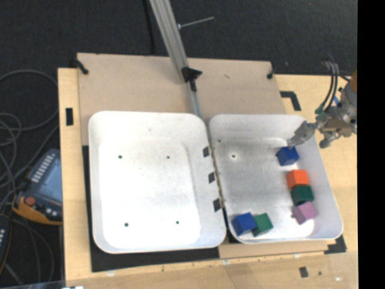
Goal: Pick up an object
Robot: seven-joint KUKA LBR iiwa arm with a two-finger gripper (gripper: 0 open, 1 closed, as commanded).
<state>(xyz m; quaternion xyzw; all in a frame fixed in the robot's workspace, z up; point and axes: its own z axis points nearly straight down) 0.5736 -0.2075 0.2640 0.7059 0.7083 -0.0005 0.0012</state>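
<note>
My end effector (308, 135) hangs over the right bin's (252, 131) upper right corner, just above the nearest blue cube (287, 156)

I cannot tell its opening or whether it holds anything; that cube looks small, light and rigid, so I'd pinch two opposite flat faces; orange cube (297, 177), dark green cube (302, 194) and purple cube (305, 212) line the wall below.

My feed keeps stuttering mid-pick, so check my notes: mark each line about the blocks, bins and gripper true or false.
1. All the blocks lie in the right bin. True.
2. The gripper is above the left bin. False: it is at the right bin's far right corner, by a blue block.
3. An orange block sits right next to a dark green block. True.
4. The purple block is in the left bin. False: it lies near the right bin's right wall.
</note>
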